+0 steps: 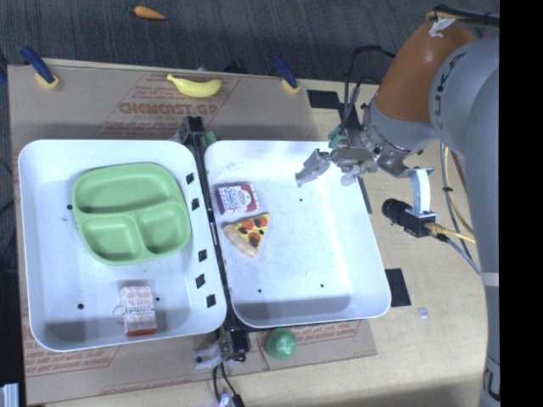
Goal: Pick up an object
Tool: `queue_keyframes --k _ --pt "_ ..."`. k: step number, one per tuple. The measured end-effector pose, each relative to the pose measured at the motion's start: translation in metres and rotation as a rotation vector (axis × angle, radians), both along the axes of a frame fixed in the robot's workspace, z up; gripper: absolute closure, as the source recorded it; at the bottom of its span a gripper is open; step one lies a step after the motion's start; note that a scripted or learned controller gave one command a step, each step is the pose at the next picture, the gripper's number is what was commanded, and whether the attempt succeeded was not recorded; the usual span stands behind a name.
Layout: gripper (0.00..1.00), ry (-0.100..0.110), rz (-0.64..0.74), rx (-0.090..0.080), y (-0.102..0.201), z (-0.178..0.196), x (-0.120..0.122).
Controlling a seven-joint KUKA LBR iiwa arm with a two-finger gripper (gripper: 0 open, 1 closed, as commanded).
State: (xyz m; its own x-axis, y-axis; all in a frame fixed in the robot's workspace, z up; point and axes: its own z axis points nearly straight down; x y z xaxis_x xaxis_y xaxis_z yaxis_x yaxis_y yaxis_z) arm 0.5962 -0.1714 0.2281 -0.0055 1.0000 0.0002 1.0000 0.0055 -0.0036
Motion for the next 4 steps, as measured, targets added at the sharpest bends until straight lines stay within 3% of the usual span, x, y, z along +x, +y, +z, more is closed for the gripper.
queue_keyframes --k 1,2,3,4 --pt "0.0 0.003 0.0 0.001 -0.028 -0.132 -0.088" --pt "0.0 -0.001 0.001 0.0 -0.028 -0.136 -0.029" --pt "0.0 -0.003 0.002 0.001 0.021 -0.136 0.044" --pt "1.0 -0.001 0.005 0.0 0.021 -0.126 0.044"
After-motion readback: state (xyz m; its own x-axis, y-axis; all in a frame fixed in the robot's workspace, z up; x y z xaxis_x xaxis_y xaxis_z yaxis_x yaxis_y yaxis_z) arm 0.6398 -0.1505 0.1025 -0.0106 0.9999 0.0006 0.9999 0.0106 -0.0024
